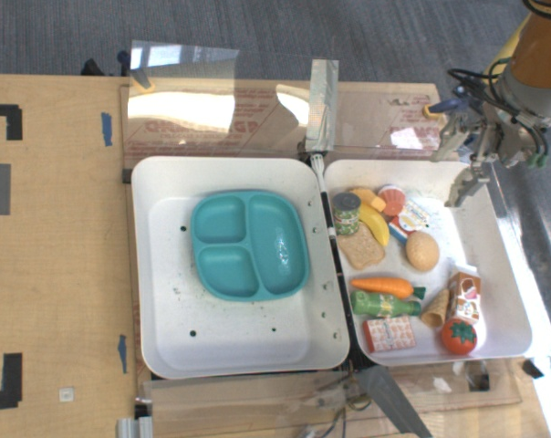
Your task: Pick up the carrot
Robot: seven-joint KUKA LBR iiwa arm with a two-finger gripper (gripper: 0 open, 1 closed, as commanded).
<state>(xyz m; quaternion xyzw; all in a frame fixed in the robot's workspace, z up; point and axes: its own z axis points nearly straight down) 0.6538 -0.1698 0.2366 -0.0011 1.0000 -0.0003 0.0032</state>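
The carrot (382, 287) is orange with a green stub at its right end. It lies flat in the right bin (508, 272), towards the front left, just above a green packet (386, 306). My gripper (459, 175) hangs over the bin's back right corner, well away from the carrot. Its two grey fingers (465, 187) stand apart, so it is open with nothing between them.
Around the carrot lie a bread slice (361, 247), a banana (377, 221), a green can (346, 213), an egg (422, 251), a cone (436, 309), a carton (466, 298), a tomato (458, 336) and a pink box (389, 333). A teal divided plate (251, 245) sits in the left bin (157, 272).
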